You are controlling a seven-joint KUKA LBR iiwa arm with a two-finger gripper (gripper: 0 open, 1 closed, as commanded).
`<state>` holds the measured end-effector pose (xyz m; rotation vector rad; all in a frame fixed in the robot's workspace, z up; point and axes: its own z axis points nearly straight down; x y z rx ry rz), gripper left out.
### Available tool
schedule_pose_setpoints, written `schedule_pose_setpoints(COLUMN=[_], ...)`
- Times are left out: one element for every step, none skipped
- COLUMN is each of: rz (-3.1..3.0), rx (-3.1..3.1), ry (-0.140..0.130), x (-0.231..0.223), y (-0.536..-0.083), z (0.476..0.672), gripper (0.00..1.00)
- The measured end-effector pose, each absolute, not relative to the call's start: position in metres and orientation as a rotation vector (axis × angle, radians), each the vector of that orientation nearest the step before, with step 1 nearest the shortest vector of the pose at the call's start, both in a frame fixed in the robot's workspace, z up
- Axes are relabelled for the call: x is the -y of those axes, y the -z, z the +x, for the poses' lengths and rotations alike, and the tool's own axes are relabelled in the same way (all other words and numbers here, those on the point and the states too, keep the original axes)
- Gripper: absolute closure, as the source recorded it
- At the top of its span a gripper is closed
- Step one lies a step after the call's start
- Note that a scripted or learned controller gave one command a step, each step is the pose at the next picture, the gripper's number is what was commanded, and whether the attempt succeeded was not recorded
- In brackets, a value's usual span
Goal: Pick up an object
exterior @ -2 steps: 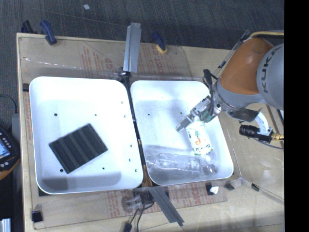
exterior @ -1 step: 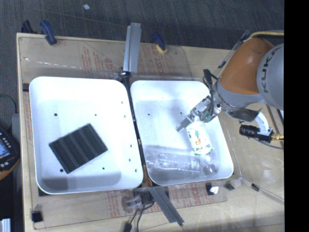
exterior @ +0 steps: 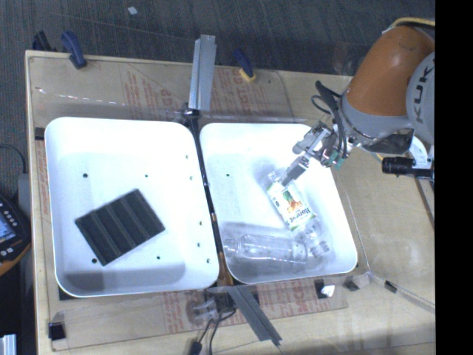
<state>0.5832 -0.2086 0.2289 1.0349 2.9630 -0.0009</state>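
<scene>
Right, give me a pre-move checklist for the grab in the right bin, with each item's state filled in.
1. Gripper is over the right bin: ok.
2. Gripper is at the top end of the labelled bottle: ok.
3. Bottle is between the jaws: cannot tell.
4. Target lies apart from other things: not ok, the clear bottle lies against its lower end.
5. Black ridged pad in the left bin is out of the way: ok.
</scene>
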Motion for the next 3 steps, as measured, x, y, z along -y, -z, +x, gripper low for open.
schedule_pose_setpoints(rz=[1.142, 1.016, 1.192], rx=[-2.929, -2.975, -2.911], ry=[0.001, 0.0, 0.0], x=[0.207, 0.208, 0.211], y=[-0.231, -0.166, -0.158], z=[0.575, 0.581, 0.568], gripper=[0.0, 0.0, 0.0])
